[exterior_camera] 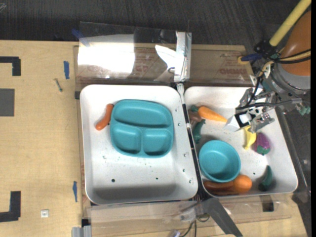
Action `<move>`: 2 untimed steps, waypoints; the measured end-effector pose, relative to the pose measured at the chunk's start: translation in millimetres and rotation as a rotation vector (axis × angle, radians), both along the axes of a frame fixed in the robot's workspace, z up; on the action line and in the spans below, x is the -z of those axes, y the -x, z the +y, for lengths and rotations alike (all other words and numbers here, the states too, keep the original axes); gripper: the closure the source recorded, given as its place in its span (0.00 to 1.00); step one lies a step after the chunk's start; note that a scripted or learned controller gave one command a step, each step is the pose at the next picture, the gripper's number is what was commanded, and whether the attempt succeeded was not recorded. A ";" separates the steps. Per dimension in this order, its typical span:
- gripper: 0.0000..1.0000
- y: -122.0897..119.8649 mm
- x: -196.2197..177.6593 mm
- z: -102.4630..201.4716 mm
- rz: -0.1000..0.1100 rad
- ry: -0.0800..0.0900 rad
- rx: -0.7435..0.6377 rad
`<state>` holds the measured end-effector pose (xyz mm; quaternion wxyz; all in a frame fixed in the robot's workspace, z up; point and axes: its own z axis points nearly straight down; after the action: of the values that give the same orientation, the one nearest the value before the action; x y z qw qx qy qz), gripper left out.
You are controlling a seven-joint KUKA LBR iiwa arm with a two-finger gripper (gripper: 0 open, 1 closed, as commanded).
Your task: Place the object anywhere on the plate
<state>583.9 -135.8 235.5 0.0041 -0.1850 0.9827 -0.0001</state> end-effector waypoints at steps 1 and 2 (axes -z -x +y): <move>1.00 -19.2 -29.4 80.9 -0.005 0.000 -0.110; 1.00 -42.6 -205.2 114.6 -0.011 0.004 -0.355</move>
<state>626.5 -21.2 440.7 0.0090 -0.3555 0.9346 -0.0026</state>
